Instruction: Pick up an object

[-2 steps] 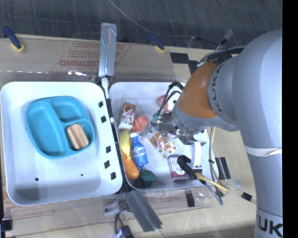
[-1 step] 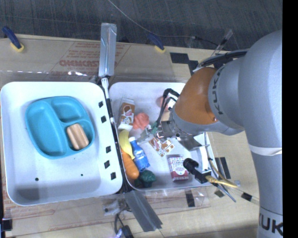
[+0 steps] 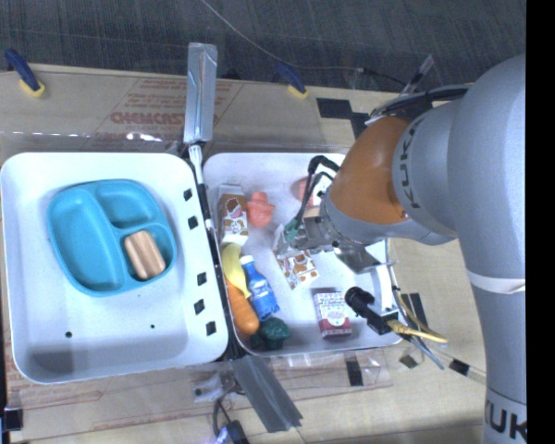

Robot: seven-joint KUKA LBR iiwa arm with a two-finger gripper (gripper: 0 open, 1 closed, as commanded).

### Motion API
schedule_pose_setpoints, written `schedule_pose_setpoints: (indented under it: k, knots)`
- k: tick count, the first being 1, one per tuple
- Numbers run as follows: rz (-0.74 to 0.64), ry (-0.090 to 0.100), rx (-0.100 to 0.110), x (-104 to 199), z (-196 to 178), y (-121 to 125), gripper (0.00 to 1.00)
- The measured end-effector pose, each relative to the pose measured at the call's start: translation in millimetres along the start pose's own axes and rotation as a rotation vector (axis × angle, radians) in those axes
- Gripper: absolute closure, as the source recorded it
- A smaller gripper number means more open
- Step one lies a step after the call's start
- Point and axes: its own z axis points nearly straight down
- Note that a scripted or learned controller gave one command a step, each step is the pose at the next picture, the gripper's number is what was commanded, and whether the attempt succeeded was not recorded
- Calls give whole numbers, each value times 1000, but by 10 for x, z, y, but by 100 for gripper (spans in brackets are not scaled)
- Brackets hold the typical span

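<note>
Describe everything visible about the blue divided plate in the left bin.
The blue divided plate is a light blue, plastic-looking tray with rounded corners and raised ridges splitting it into three compartments. It lies flat on the floor of the left white bin, turned at a slant, toward the bin's upper half. A tan, sausage-like piece rests in its lower right compartment. The other compartments look bare.

glossy plastic bins [image 3: 18, 248], matt blue tray [image 3: 79, 248]
</note>
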Motion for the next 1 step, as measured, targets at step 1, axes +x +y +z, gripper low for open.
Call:
schedule_pose_setpoints:
  k: [1]
  knots:
    - [-1,1,1,9,7,-2,0]
